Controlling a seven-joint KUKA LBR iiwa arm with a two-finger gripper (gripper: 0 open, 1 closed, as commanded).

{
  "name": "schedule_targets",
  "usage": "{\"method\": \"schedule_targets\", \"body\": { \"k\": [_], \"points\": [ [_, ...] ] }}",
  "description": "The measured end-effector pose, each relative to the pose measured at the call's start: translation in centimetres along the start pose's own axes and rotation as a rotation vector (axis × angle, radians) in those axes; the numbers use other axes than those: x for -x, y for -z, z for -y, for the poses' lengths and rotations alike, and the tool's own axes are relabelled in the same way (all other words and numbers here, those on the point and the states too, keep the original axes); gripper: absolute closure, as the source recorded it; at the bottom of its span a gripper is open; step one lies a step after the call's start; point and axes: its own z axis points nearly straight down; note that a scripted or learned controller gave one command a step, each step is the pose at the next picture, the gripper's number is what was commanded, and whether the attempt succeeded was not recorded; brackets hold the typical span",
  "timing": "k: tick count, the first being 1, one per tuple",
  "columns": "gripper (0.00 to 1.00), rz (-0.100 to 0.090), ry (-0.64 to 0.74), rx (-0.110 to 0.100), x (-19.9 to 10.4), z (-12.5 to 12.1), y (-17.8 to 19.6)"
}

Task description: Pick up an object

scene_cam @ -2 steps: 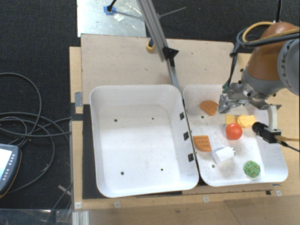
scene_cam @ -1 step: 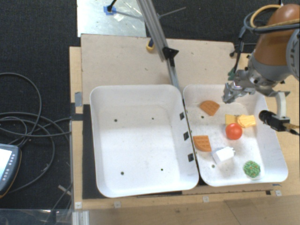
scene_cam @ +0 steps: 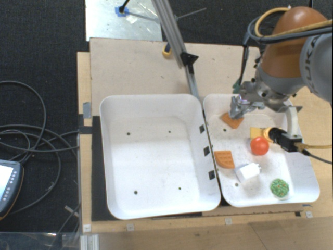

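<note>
Dark carpet w/ loose cables surrounds the wooden bench (scene_cam: 135, 66), which carries two shallow white bins side by side. Landmark: right bin (scene_cam: 302, 184). Left bin (scene_cam: 151, 155) touches its left rim, w/ black clips along the seam. Open floor sits along the right bin's near-left part; its far rim is crowded by the arm. Jaws (scene_cam: 240, 108) are low over the far-left corner of the right bin, right above an orange wedge (scene_cam: 232, 121); can't tell if they're apart or together, or touching it. Toward the near rim from there: a second orange piece (scene_cam: 225, 159) by the left rim, a white block (scene_cam: 248, 171), a green ball (scene_cam: 279, 187) near the near-right corner. Mid-bin: red ball (scene_cam: 259, 146) touching a yellow block (scene_cam: 256, 133).
</note>
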Motion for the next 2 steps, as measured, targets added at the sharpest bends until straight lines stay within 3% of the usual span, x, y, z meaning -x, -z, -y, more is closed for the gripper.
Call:
{"method": "schedule_targets", "body": {
  "k": [1,2],
  "points": [
    [1.00,0.000,-0.001,-0.001,-5.2,0.8,-0.9],
    [1.00,0.000,-0.001,-0.002,-10.3,3.0,-2.2]
  ]
}}
